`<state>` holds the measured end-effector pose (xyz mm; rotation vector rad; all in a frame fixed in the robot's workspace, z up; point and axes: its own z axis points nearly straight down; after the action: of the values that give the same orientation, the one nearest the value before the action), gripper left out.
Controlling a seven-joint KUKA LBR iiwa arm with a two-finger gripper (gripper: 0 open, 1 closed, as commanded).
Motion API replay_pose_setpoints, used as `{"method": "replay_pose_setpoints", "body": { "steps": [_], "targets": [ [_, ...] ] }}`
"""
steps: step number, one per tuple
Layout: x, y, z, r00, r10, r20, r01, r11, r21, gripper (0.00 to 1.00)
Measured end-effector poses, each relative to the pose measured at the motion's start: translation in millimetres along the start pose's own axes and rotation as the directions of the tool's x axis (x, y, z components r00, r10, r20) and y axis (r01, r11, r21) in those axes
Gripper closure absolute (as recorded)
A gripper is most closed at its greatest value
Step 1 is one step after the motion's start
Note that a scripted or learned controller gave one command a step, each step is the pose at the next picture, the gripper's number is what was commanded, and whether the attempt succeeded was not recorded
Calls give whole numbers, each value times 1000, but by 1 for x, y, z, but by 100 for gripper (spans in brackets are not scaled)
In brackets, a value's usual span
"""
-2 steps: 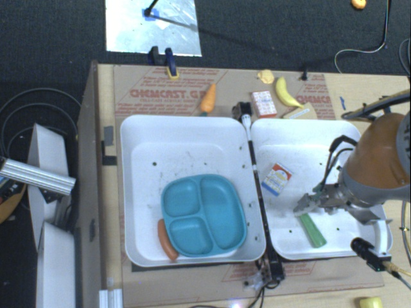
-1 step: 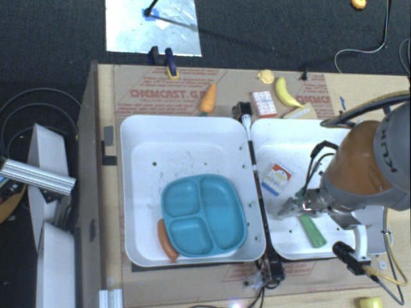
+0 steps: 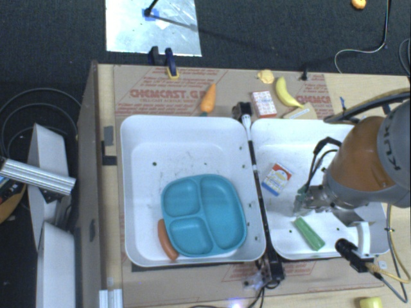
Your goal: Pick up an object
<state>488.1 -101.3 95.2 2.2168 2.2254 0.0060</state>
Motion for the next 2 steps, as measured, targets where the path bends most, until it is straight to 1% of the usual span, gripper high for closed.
{"method": "replay_pose_setpoints", "body": {
  "steps": [1, 2],
  "targets": [
    [88, 88, -94, 1000, -8, 3, 8, 1000, -11, 100],
    [41, 126, -118, 1000, 3, 4, -3, 1000, -4, 100]
  ]
}}
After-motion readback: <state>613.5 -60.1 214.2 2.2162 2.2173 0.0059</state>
